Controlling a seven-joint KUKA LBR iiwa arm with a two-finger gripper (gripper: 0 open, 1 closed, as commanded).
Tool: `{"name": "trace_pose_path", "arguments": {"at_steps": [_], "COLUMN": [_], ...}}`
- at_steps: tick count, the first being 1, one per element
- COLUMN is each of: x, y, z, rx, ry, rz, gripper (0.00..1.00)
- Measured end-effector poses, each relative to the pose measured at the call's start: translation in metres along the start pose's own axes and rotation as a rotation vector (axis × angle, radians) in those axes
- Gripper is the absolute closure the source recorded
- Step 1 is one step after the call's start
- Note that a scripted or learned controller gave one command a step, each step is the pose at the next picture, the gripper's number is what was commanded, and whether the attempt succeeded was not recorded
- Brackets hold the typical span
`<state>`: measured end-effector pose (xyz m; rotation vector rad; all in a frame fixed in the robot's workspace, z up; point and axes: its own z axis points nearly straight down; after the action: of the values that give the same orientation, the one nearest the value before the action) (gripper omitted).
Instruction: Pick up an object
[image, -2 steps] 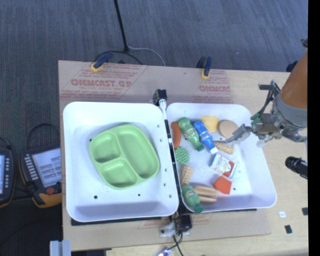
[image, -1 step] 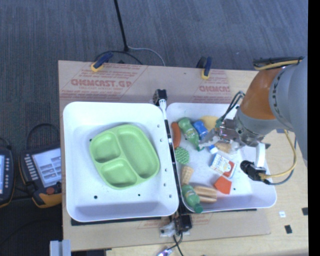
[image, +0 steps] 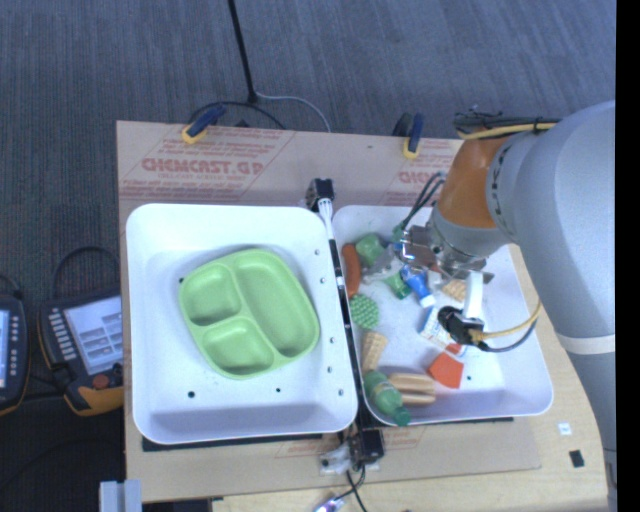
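Several small toy foods lie in the right bin (image: 520, 395). Among them are a red sausage (image: 351, 268), a green lump (image: 370, 246), a green textured disc (image: 365, 312), a waffle cone (image: 373, 348), a hot dog (image: 413, 384), a green pepper (image: 384, 396) and an orange block (image: 447, 370). My gripper (image: 420, 264) is low over the upper middle of this bin, right above a blue and white piece (image: 419, 286) and a teal piece (image: 399, 286). The wrist hides what lies directly beneath it. I see nothing lifted.
The left bin (image: 150, 400) holds a green divided plate (image: 248, 311). A ridge (image: 340, 330) separates the two bins. A yellow cable (image: 510, 328) loops over the right bin's right side. The arm's grey body (image: 585, 220) covers the bench's right part.
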<state>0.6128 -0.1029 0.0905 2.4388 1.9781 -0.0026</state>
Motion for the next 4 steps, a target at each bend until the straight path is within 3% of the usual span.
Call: {"name": "trace_pose_path", "arguments": {"at_steps": [1, 2, 3, 4], "x": [0.000, 0.003, -0.087, -0.115], "y": [-0.001, -0.030, 0.015, -0.026], "z": [-0.010, -0.093, -0.103, -0.011], "rx": [0.008, 0.002, 0.002, 0.000], "ry": [0.000, 0.000, 0.000, 0.002], "rz": [-0.002, 0.320, 0.309, -0.104], "gripper": [1.00, 1.00, 1.00, 1.00]}}
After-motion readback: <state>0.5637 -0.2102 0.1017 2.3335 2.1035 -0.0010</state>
